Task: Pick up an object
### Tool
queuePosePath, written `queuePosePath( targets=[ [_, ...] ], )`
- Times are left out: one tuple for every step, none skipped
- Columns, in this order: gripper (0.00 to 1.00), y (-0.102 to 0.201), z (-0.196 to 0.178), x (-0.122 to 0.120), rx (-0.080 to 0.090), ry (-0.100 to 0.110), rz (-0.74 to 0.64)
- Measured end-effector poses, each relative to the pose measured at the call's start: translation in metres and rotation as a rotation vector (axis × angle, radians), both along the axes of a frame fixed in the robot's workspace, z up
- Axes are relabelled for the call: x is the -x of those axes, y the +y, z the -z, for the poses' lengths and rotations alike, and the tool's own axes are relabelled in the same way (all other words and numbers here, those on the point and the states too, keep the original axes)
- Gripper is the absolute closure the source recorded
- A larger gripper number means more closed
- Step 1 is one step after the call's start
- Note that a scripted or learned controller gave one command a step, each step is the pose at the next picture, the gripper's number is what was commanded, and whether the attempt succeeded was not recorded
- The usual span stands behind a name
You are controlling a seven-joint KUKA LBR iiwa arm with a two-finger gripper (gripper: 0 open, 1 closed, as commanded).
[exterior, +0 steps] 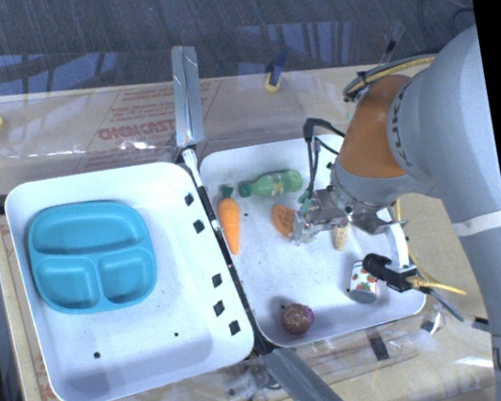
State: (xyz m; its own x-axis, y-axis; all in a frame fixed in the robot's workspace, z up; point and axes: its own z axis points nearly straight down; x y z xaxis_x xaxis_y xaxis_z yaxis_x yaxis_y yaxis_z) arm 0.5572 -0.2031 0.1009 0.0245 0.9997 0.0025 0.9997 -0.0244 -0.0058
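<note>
Right bin [269, 325] holds the pickable items; left bin [51, 371] holds 1 blue divided tray [91, 254].

Gripper [316, 224] sits low over the right bin, roughly its centre. Jaw state: cannot tell, the wrist hides the tips from this angle. Nothing visibly held.

Nearest candidate: orange wedge-shaped piece [283, 219], just beside the gripper at its 9 o'clock, possibly touching; contact not resolvable. Judgement: looks like a small toy food item, light, rigid plastic, smooth and somewhat slippery. Best taken across its narrow width, near mid-body, to avoid it squirting out.

Other items in the right bin, relative to bin centre:
- carrot [231, 224] at 9 o'clock, near the bin wall; long, tapered, grip across the thick middle.
- green bottle [272, 184] at 11 o'clock, lying on its side; rounded, likely to roll.
- dark round fruit [297, 318] at 6 o'clock; round, slip risk.
- small can [363, 282] at 4 o'clock, tilted.
</note>
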Motion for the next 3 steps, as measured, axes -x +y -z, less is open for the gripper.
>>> queuePosePath(
  targets=[
    [0.00, 0.000, 0.000, 0.000, 0.000, 0.000, 0.000],
    [0.00, 0.005, 0.009, -0.043, 0.002, -0.004, -0.057],
    [1.00, 0.006, -0.001, -0.044, 0.001, -0.003, -0.065]
  ],
)
